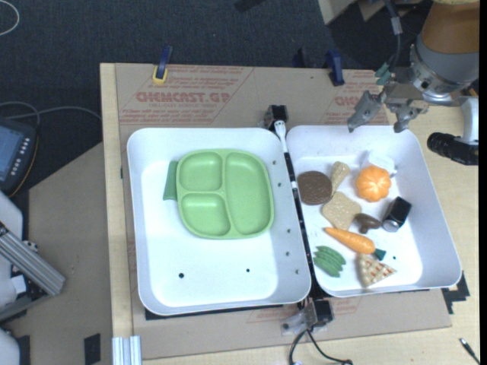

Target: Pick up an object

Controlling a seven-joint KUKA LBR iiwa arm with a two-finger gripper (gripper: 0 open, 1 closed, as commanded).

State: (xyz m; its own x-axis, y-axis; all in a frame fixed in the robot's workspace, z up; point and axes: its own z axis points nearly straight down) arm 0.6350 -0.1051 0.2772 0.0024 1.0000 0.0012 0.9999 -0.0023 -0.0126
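A: Going from the left, what sits where?

B: The left bin [144,226] carries a green divided plate [225,193] and nothing that calls for lifting. The right bin [434,219] carries the candidates: a brown round cookie [313,187], a tan cracker [342,211], a green pea pod [329,259], a toy carrot [351,239], a pizza slice [375,268], an orange [373,183] and a small black cylinder [396,213].

A: And the arm's stage?

B: The gripper [379,117] hangs over the far rim of the right bin, above the worktop [114,166], with its jaws spread apart and nothing between them. It looks like the approach step; no object is chosen by contact, as nothing touches the gripper.

A: What does the next move call for?

B: Probably a travel toward the near side and a descent onto one item. The orange lies nearest below the gripper and stands clear on its far side, so it seems the easier target. The cookie, cracker and carrot lie close together, which could foul a grasp.

A: Anything hard to read?

B: A dark brown piece [367,222] beside the cracker is too small to name, and a white lump [380,161] behind the orange blends with the bin. The upper arm is cut off at the top right.
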